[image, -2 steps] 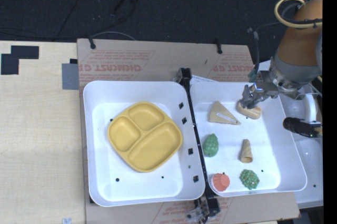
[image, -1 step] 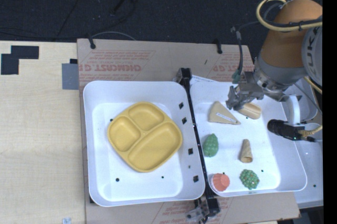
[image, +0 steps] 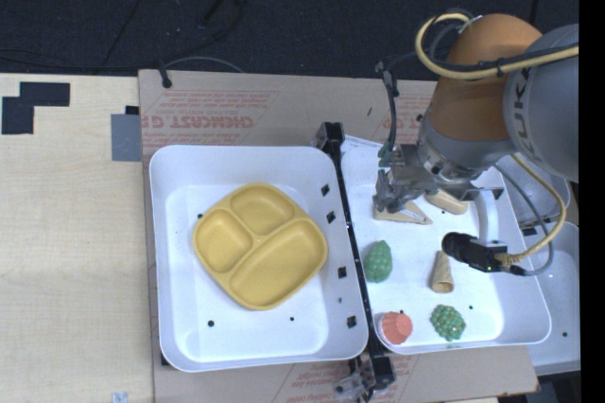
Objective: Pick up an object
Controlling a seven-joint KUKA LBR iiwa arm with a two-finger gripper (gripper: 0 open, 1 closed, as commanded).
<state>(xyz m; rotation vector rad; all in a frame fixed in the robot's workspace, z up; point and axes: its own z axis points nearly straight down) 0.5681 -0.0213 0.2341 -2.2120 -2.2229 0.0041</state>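
Observation:
My gripper (image: 393, 199) hangs low in the right bin (image: 529, 321), near its back left part, just over a tan wedge-shaped piece (image: 408, 216). A second tan piece (image: 446, 201) lies right of it, partly under the wrist. In front of these lie a green leafy lump (image: 378, 260), a tan cone (image: 441, 271), a red-orange round piece (image: 396, 327) and a green bumpy ball (image: 448, 322). The wrist hides the fingertips.
The left bin (image: 180, 316) holds a yellow divided plate (image: 260, 244). A black divider (image: 342, 221) runs between the two bins. A black cable end (image: 473, 252) with yellow wire hangs over the right bin's right side.

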